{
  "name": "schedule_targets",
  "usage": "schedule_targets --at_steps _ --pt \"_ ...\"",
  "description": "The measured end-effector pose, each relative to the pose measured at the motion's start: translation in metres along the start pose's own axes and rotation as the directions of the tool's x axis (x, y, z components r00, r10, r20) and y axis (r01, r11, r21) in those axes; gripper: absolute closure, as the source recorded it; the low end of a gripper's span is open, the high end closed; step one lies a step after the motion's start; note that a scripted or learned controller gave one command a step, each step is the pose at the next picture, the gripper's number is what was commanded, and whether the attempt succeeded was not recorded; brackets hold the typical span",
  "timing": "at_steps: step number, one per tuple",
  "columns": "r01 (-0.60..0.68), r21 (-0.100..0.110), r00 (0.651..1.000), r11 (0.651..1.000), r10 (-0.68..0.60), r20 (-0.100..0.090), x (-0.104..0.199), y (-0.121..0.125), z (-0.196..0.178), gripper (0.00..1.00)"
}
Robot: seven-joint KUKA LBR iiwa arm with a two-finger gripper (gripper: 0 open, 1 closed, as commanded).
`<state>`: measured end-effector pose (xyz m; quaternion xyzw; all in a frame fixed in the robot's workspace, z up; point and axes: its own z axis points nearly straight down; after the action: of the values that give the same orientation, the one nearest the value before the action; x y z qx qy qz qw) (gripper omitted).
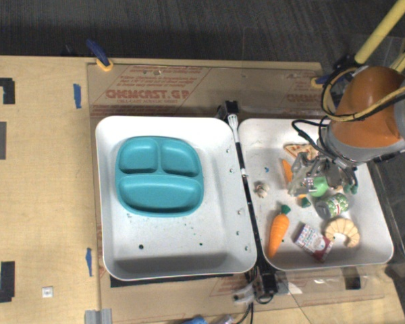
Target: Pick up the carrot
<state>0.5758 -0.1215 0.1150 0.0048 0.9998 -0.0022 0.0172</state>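
Note:
The carrot (278, 232), orange with a green top, lies near the front left of the right bin (378, 248), its tip pointing toward the front edge. My gripper (312, 179) hangs over the middle of that bin, up and to the right of the carrot and apart from it, among several small items. The arm's orange band (368, 106) shows above the bin's right side.
A teal divided plate (160, 175) sits in the left bin (121, 248). Around the gripper lie a green can (335, 205), a tan pastry (344, 232), a red and white packet (310, 239), a small orange piece (287, 169) and a small grey lump (261, 189).

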Motion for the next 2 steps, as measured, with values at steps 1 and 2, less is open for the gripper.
schedule_targets --at_steps 1,2 --pt "-0.040 -0.003 0.999 0.999 0.040 -0.014 0.071 -0.003 0.021 1.00" --pt "0.290 -0.002 0.957 0.957 -0.290 -0.010 0.082 0.024 0.020 1.00"
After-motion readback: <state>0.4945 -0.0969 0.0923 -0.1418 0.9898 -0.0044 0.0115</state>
